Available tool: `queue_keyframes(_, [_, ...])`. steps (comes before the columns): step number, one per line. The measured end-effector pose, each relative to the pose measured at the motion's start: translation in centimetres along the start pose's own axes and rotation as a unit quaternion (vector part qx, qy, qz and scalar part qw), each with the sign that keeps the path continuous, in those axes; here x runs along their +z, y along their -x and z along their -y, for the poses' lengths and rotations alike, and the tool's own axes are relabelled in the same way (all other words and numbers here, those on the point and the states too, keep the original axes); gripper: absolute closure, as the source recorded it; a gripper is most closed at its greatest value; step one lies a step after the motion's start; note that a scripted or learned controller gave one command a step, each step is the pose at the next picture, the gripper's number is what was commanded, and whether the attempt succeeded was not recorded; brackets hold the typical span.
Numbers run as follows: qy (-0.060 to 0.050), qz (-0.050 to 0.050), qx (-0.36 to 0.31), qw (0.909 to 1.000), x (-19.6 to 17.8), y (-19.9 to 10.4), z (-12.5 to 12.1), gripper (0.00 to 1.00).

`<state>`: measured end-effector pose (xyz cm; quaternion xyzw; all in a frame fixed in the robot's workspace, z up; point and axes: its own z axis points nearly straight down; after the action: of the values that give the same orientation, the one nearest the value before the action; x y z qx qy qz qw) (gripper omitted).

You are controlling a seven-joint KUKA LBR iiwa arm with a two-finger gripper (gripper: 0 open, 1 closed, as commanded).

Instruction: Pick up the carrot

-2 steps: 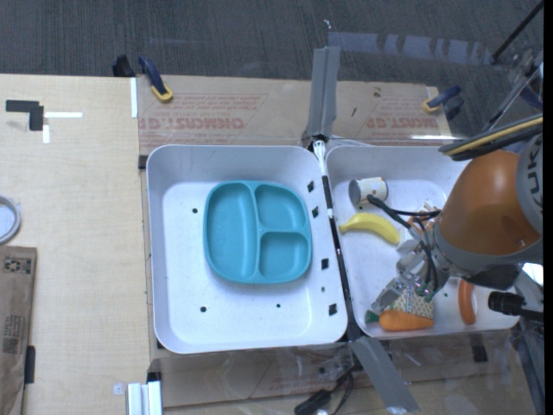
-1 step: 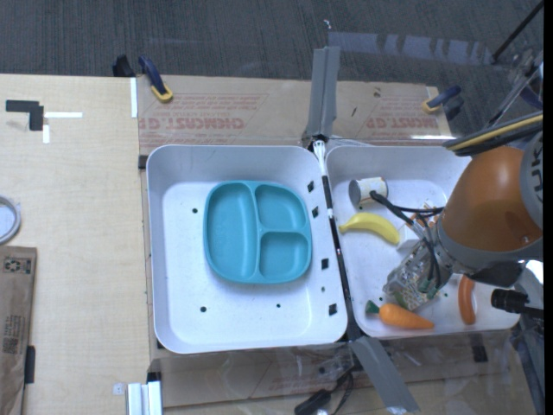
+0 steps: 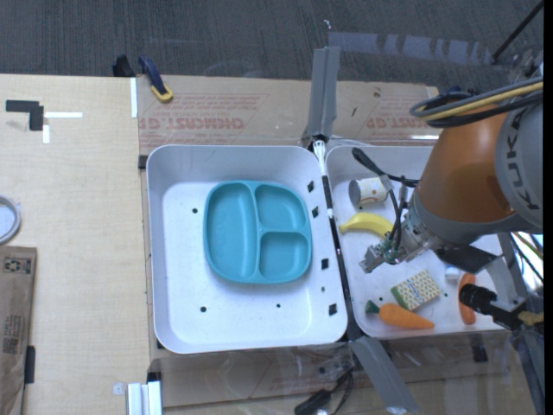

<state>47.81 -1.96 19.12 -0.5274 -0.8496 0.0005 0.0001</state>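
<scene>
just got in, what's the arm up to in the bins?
The grey KUKA arm with the orange band is reaching into the right white bin, its two-finger gripper hovering just below the yellow banana. The orange carrot with a green top lies untouched near the bin's front edge, beside a patterned sponge-like block. A small white cup lies behind the banana. The left white bin holds a teal divided plate.

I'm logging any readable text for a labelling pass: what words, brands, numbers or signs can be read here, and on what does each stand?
"KUK", white letters cut off by the picture's edge, on the grey robot arm.
Red print on the flat brown cardboard sheet behind the bins: seen reversed, too blurred to read.
A recycling-type sign on the brown paper bag: small print illegible.
</scene>
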Motion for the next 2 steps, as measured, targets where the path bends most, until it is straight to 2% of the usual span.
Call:
queue_keyframes(1, [0.000,0.000,0.000,1.0000,0.0,0.0,0.0,0.00])
queue_keyframes(2, [0.000,0.001,-0.111,0.9938,0.0,1.9,0.1,0.00])
